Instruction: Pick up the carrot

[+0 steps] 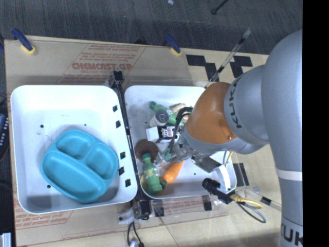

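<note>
The carrot (172, 171) is a short orange piece lying in the right bin (134, 99) near its front wall, tilted with one end toward a green bottle (150, 175). My gripper (172, 152) hangs just above and behind the carrot, under the orange wrist band (208, 120). The arm hides much of the gripper and the bin's right half. The carrot lies on the bin floor, apart from the gripper.
Beside the carrot are the green bottle, a brown round object (146, 149), a white card (158, 133) and a green-capped item (162, 116) further back. A blue divided plate (79, 163) lies in the left bin (31, 102).
</note>
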Controlling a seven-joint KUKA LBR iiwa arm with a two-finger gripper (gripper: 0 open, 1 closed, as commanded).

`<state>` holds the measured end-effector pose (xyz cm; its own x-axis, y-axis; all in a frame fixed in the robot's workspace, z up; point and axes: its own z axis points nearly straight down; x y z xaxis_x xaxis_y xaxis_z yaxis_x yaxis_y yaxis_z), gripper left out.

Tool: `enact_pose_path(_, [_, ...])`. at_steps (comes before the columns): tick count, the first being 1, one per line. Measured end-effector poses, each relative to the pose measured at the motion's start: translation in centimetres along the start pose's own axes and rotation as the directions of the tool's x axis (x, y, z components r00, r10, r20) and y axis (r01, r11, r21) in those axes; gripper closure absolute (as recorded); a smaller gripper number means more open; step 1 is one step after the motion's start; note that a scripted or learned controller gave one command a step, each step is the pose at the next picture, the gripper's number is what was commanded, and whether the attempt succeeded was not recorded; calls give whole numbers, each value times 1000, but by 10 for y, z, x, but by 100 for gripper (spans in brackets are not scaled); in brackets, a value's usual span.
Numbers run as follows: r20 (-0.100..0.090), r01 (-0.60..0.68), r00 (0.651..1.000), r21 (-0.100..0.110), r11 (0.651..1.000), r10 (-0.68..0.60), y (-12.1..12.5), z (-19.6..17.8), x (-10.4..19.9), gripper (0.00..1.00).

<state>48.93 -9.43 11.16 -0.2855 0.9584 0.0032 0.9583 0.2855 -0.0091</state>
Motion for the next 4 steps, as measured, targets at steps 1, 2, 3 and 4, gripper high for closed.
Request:
enact_pose_path(1, [15,-5,1000,-15,1000,5,3,-4,-5,0])
enact_pose_path(2, [16,127,992,-30,991,-127,-12,10,-27,0])
enact_pose_path(3, [15,140,990,-25,990,-140,-12,1,-27,100])
enact_pose_path(4, [2,20,1000,-8,1000,-20,36,-82,21,100])
